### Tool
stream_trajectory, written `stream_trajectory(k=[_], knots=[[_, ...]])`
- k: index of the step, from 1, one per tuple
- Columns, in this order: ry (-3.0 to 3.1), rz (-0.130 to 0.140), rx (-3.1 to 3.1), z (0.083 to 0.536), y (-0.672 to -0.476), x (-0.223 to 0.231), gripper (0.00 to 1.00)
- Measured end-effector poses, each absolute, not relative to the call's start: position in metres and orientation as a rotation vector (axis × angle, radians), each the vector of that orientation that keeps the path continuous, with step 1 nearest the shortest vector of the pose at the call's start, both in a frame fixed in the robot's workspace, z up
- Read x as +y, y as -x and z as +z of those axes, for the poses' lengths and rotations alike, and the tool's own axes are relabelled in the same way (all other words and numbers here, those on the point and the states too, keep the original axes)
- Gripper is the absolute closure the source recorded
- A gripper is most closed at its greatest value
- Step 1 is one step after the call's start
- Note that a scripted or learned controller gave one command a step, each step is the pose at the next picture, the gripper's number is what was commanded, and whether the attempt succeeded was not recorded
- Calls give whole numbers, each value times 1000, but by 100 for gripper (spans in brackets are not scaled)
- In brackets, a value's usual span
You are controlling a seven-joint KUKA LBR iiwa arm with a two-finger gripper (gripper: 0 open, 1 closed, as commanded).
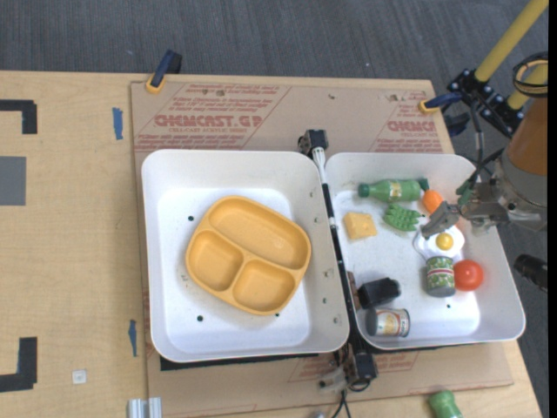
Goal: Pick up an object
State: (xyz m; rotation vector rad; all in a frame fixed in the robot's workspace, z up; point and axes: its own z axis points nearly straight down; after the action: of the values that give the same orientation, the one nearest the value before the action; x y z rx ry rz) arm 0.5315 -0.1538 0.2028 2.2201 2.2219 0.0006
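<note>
Gripper point(441, 219) low over right bin point(496, 320), just above fried egg point(439, 243); fingers look apart, clamped on nothing. Toys crowd there: green bottle point(393, 189), tomato point(468, 274), can point(440, 277). Yellow tray point(248, 254) in left bin point(165, 233), likely drop spot.
</note>
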Motion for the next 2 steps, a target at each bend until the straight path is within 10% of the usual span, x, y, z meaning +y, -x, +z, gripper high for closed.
stream_trajectory(k=[1,2], knots=[[-1945,2,2462,86,-492,-156,0],[-1941,8,2457,98,-495,-156,100]])
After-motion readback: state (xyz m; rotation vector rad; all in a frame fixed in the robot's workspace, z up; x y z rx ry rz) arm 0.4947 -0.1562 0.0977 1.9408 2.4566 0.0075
